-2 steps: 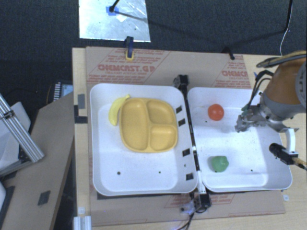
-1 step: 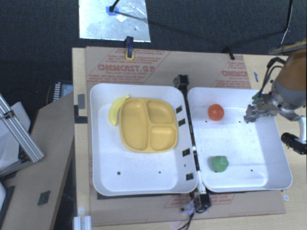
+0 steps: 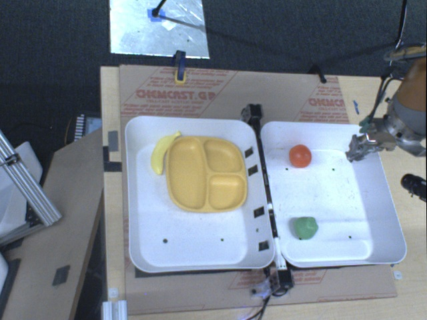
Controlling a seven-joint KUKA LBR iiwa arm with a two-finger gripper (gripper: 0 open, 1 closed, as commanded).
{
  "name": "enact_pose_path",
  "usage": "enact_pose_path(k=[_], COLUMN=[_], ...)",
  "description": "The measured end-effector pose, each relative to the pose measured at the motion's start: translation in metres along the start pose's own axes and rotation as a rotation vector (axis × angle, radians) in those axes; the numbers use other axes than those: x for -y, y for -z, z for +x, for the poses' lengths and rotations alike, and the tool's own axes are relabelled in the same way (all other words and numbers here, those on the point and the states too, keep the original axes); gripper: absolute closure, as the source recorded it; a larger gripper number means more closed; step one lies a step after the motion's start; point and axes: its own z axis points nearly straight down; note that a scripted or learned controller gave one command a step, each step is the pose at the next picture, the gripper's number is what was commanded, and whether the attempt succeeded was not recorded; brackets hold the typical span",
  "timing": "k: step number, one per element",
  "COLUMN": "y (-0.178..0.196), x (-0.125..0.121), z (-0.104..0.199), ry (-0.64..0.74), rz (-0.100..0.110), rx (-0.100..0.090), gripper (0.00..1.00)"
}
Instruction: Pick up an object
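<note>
We see the gripper [image 3: 355, 151] at three o'clock of the right bin [image 3: 383, 242], carrying nothing; we cannot tell its state. At nine o'clock from it lies an orange ball [image 3: 300, 156], a green object [image 3: 306, 227] at seven. Picking remains undone.

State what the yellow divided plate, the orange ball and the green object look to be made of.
Yellow divided plate: probably moulded plastic, judging by its even colour, soft sheen and rounded compartment walls.
Orange ball: smooth, slightly glossy with a highlight; likely plastic or rubber, though the view leaves that open.
Green object: duller, matte surface; possibly foam or soft plastic, too small to tell.
</note>
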Motion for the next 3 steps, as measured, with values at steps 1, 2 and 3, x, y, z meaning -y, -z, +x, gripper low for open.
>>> enact_pose_path(k=[1,2,3], y=[0.046,0.048,0.052], x=[-0.002,-0.009,-0.011], z=[0.000,0.057,0.108], ry=[0.000,0.005,0.005], rz=[-0.001,0.003,0.004], rx=[0.000,-0.002,-0.003], gripper=[1.00,1.00,1.00])
